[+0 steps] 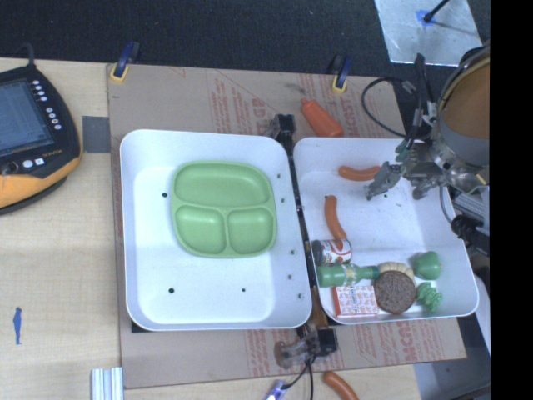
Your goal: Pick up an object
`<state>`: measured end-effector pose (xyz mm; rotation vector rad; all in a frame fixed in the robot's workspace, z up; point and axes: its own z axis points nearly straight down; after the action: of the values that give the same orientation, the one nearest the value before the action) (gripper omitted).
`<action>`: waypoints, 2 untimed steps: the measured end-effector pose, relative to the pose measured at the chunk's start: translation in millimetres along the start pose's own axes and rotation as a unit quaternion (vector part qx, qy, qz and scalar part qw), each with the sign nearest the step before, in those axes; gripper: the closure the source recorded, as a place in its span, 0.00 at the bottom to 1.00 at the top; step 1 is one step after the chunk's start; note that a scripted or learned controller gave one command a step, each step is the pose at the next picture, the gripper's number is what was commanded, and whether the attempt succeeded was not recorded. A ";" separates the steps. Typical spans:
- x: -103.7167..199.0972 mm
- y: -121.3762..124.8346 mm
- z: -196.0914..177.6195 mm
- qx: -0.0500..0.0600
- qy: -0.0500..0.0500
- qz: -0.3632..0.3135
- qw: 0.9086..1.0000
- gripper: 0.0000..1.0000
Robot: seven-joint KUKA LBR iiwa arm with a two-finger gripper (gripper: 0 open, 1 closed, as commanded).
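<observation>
Gripper hangs over the right bin, jaws spread around nothing, near a skinny orange sausage whose long axis runs 9-to-3 o'clock.

Robot lab: teach pendant, clamped cardboard on bench

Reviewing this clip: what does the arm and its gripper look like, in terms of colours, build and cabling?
The arm is rounded grey with an orange-brown band above the wrist. Black cables loop beside it down toward the wrist. The gripper is a small grey metal assembly with dark, thin finger parts; finer detail is too small to make out.
</observation>
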<state>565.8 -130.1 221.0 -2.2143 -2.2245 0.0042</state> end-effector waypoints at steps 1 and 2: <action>36.4 17.6 101.0 0.001 -0.001 -0.001 1.000 0.00; 31.3 10.1 129.6 0.001 -0.001 -0.001 1.000 0.00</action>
<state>575.2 -98.8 91.3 -2.2128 -2.2257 0.0072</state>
